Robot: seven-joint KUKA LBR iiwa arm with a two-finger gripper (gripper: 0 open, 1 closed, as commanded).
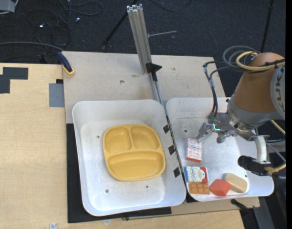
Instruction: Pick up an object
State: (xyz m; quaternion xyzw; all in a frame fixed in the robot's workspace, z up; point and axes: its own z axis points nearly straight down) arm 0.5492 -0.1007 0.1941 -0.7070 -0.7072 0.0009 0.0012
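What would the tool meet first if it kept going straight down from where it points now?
Probably bare floor of the right bin: the tool hangs just right of the red-and-white carton, though depth is unclear from this slant.

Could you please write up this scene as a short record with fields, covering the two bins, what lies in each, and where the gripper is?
left bin: shallow white bin holding a yellow three-compartment plastic tray
right bin: shallow white bin holding four small items
right bin items: red-and-white small carton; blue-edged white and orange box; red wedge-shaped block; tan rounded block
item layout: the red wedge and tan block touch, near the front right corner
gripper: two-finger gripper above the right bin, right of the carton
held object: none seen between the fingers
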